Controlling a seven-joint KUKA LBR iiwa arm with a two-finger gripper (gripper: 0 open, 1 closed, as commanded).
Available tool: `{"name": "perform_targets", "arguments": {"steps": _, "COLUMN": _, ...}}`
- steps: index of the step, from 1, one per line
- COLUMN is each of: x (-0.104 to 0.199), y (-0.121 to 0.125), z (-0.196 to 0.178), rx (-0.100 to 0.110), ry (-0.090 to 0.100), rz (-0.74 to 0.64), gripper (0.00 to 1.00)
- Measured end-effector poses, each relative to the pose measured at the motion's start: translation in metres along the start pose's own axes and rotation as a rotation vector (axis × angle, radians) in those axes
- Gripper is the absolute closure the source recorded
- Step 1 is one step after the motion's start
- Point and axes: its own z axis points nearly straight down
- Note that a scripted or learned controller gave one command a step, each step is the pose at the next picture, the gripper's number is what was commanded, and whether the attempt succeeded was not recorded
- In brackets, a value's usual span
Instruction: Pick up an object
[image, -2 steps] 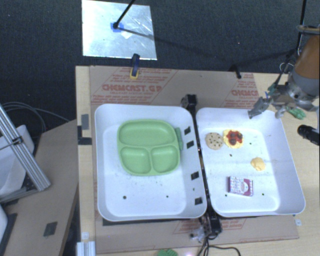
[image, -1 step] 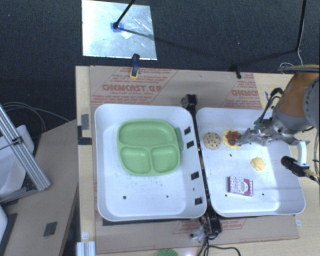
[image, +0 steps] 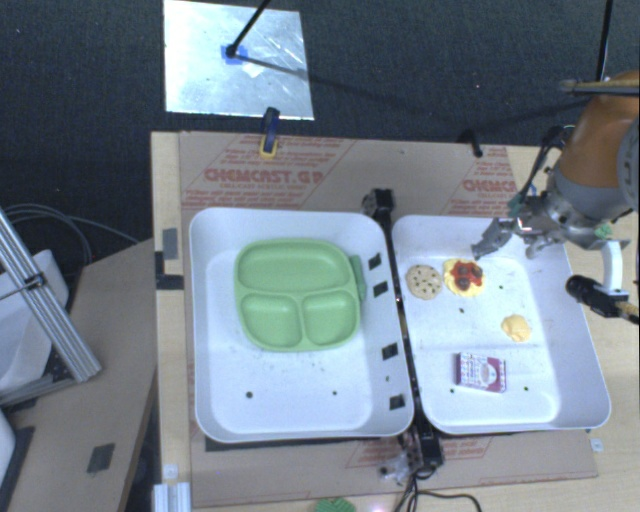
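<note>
The bench board under the two bins reads "CHEMCAST GP" (image: 262, 175) in red print, repeated at the right corner. In the right bin (image: 560, 400) lie a cookie (image: 424, 281), a yellow and red pastry (image: 464, 277), a small yellow piece (image: 516, 327) and a red carton (image: 481, 372) whose label is too small to read. The gripper (image: 510, 238) hovers just above the pastry, fingers spread, holding nothing. The left bin (image: 215, 400) holds a green divided tray (image: 298, 294).

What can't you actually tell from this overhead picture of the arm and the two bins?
- Gripper: too small and blurred in the camera view to tell how it is set.
- Arm: cut off by the right edge.
- Maroon box: label too small to read.
- Red and yellow item: too blurred to identify.
</note>
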Motion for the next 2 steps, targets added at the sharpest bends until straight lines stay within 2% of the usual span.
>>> {"name": "perform_targets", "arguments": {"steps": 1, "x": -0.02, "y": 0.007, "z": 0.031, "rx": 0.008, "ry": -0.001, "rz": 0.008, "gripper": 0.0}}
{"name": "perform_targets", "arguments": {"steps": 2, "x": -0.016, "y": 0.036, "z": 0.02, "rx": 0.004, "ry": -0.001, "rz": 0.003, "gripper": 0.0}}
